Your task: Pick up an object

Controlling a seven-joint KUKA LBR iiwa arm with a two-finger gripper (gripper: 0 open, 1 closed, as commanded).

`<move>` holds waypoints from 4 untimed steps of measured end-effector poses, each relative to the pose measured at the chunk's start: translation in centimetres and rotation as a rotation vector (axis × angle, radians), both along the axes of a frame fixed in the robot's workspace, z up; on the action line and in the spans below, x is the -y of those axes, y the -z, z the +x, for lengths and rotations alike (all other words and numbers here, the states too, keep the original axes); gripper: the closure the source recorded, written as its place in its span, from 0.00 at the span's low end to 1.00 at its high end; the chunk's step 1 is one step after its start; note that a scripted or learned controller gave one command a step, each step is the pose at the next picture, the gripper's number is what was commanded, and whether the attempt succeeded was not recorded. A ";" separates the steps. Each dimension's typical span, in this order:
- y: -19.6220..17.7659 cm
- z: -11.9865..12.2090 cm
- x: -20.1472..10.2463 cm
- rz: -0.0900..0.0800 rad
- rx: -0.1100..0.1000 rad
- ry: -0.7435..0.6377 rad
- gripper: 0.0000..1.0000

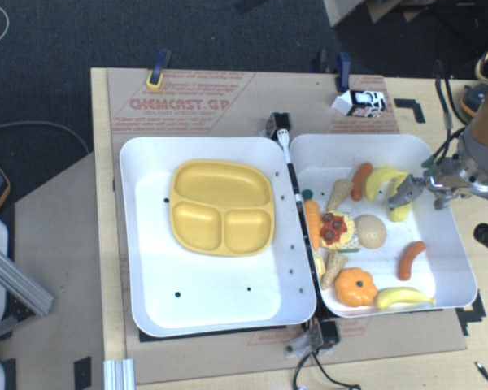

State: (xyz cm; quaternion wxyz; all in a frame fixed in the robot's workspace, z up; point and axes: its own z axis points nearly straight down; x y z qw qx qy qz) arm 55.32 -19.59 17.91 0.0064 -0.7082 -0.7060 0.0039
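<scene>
While claw (408, 195) state unclear | glossy curved banana (381, 180) beside | smooth yellow sectioned tray (223, 206)

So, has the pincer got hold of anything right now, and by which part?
Cannot be told. The pincer sits low in the right bin, right against the yellow banana, but the view does not show the banana between its fingers, so no hold is confirmed.

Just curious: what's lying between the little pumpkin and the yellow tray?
In the camera view, between pumpkin and tray lie a carrot and the bins' touching rims.
</scene>
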 end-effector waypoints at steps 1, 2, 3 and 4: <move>-0.8 0.4 0.0 -0.004 0.015 -0.003 0.00; 5.2 1.1 -0.4 -0.001 0.009 -0.005 0.00; 9.2 1.4 -0.5 -0.002 0.021 -0.003 0.00; 8.4 1.1 -0.4 -0.004 0.016 -0.003 1.00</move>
